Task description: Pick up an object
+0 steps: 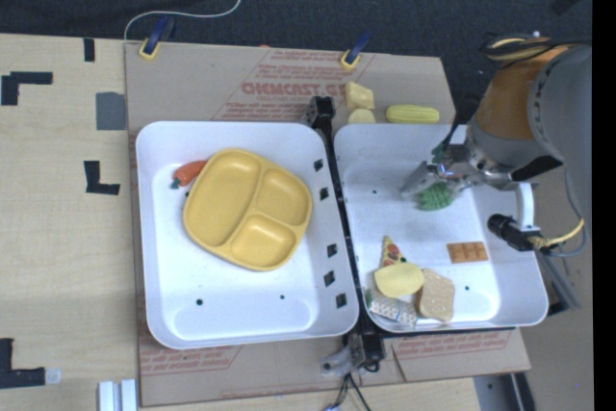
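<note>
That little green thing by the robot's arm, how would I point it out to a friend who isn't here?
Start at the right-hand white bin, the one the grey and orange arm reaches into. Near its upper edge, just beneath the gripper, lies a small bumpy green toy. It is the bin's one green item; the others, yellow, tan and orange pieces, cluster along the bottom.

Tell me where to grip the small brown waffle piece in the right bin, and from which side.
Take the waffle piece across its shorter sides, coming straight down from above. It lies flat on the right bin floor, so a side approach probably finds little edge. White floor shows all around it, leaving room for the fingers; the gripper sits over the green item just up-left.
</note>
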### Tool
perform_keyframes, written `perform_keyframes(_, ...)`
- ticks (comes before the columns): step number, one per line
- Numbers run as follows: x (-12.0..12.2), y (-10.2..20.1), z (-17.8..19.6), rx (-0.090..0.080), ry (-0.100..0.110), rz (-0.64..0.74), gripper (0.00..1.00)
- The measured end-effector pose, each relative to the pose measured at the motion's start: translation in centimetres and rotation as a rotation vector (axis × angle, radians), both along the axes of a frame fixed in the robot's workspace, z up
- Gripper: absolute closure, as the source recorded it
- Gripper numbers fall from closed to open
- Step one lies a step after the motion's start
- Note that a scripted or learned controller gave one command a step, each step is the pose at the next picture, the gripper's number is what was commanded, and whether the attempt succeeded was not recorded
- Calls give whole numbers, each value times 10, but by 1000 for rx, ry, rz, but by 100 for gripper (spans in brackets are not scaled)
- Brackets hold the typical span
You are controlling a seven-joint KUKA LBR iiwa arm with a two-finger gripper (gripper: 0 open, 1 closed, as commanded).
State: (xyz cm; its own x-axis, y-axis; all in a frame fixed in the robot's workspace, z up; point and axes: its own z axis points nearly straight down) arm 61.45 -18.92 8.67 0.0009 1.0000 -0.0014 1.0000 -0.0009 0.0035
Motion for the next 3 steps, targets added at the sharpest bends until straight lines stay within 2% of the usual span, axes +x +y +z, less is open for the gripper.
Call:
perform_keyframes(1,-32,42,0,-1,0,3,0)
perform_keyframes(2,22,5,-1,-1,-1,3,0)
perform_keyframes(3,-10,44,0,-1,1,3,0)
